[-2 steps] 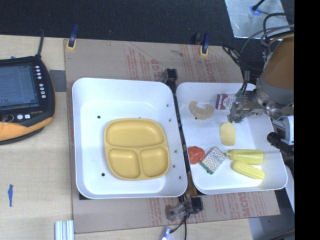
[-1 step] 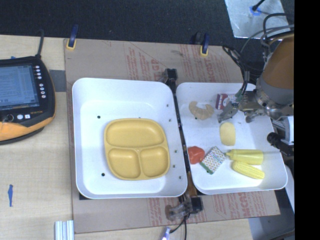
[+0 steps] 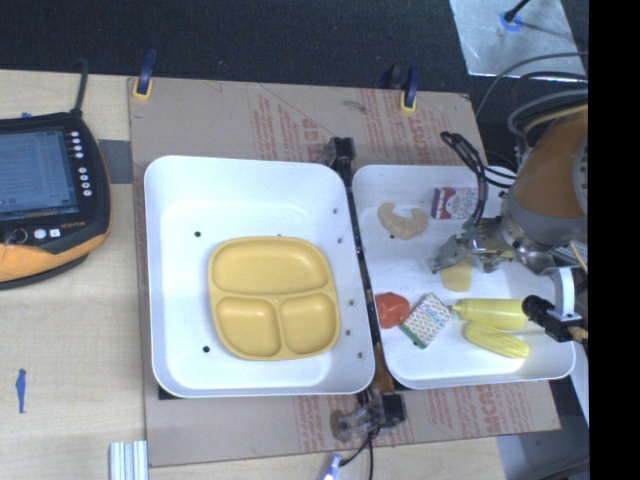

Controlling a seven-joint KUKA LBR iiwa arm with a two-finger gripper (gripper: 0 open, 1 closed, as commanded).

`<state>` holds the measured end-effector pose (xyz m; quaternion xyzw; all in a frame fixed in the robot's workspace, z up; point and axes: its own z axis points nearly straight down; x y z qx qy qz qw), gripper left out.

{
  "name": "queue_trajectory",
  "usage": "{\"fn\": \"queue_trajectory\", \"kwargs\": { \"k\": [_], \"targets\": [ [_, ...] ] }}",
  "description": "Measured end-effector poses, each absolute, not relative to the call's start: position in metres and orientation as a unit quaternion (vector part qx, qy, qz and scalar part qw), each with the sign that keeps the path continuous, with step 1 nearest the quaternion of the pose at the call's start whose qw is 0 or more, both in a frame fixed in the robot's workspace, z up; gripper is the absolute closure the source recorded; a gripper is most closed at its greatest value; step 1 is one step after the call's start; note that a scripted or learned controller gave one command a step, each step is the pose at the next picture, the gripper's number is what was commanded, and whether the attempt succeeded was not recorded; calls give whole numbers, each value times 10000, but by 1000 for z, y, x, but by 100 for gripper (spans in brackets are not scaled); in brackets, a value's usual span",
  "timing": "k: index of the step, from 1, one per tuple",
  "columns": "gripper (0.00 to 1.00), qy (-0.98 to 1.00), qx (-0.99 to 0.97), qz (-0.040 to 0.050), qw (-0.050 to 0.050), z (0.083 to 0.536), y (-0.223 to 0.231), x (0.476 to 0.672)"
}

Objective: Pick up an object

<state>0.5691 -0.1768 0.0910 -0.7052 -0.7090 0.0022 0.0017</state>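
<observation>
We look down on two white bins side by side. The left bin (image 3: 170,268) holds a yellow tray (image 3: 272,296) with three compartments, lying flat near the middle. The right bin (image 3: 400,368) holds the loose objects: a tan curved piece (image 3: 405,221) near its upper left, a small red-and-white packet (image 3: 452,203) to the right of that, a red lump (image 3: 391,309) at the left wall, a speckled block (image 3: 427,319) touching the lump's right side, and two yellow corn-like pieces (image 3: 497,325) lying lengthwise at the lower right. A small pale yellow chunk (image 3: 457,276) sits just above the corn.

The arm (image 3: 545,183) enters from the right, and its gripper (image 3: 458,255) hangs low over the right bin, just above the pale chunk. We cannot tell how the claw stands, nor whether it touches the chunk.

A tablet (image 3: 45,193) rests on the bench (image 3: 60,368) well to the left of the bins.
</observation>
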Motion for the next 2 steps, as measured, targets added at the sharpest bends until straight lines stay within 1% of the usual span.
{"fn": "queue_trajectory", "kwargs": {
  "k": [1,2],
  "targets": [
    [100,-7096,-7046,25,15,102,-178,570],
    [100,-7088,-7054,4,10,167,-133,565]
  ]
}}
